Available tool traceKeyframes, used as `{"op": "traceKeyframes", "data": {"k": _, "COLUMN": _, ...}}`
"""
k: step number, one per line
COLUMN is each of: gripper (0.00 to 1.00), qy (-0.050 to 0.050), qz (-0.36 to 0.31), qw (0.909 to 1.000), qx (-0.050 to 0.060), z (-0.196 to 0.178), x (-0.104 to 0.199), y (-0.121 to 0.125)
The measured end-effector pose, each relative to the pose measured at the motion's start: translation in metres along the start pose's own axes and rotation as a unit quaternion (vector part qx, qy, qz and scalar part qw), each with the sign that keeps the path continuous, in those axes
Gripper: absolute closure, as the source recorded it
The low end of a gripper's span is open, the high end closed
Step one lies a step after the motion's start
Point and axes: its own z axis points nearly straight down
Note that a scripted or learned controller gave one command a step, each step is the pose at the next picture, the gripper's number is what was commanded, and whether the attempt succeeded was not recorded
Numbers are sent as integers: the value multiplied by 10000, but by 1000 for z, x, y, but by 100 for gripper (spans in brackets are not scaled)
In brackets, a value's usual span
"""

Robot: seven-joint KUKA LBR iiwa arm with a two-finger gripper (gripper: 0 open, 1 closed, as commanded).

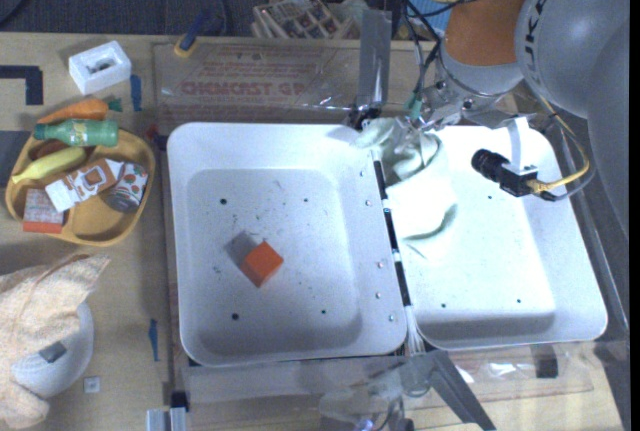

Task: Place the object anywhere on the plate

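Tool (405, 134) sits over the seam between the two bins, at the far inner corner of the right bin (520, 309); glare and cables hide the tip, so whether it is apart or together: cannot tell. Pale plate (425, 209) lies in the right bin just nearer the camera than the tool. Orange block (264, 264) rests on the floor of the left bin (200, 319), well apart from the tool, leftward and nearer the camera, clear of the plate.
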Motion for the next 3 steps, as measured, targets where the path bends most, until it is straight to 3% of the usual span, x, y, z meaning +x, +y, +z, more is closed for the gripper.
{"op": "traceKeyframes", "data": {"k": 1, "gripper": 100, "qy": -14, "qz": 0, "qw": 10000, "qx": -20, "z": -40, "x": -1, "y": 1}}
{"op": "traceKeyframes", "data": {"k": 2, "gripper": 100, "qy": -1, "qz": -1975, "qw": 9803, "qx": -3, "z": -32, "x": 49, "y": -8}}
{"op": "traceKeyframes", "data": {"k": 3, "gripper": 100, "qy": -5, "qz": -3880, "qw": 9216, "qx": -9, "z": -43, "x": 105, "y": -15}}
